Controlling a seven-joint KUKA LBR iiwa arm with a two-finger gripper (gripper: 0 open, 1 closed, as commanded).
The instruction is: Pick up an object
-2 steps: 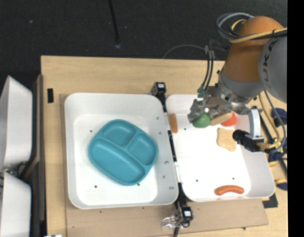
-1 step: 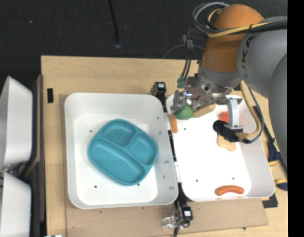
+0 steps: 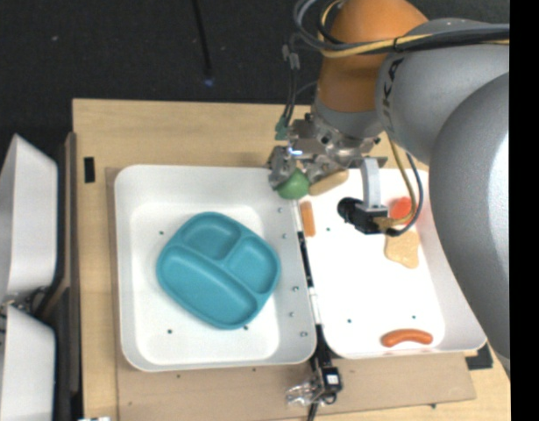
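Note:
My gripper hangs over the back end of the wall between the two bins. A small round green object sits between its fingers, raised off the bin floor, and the fingers are shut on it. The right bin holds a short orange stick near its left wall, a red piece, a tan flat piece and an orange-red sausage near the front.
A teal divided plate lies in the middle of the left bin. A tan piece shows just right of the gripper. The grey arm covers the right bin's back right corner.

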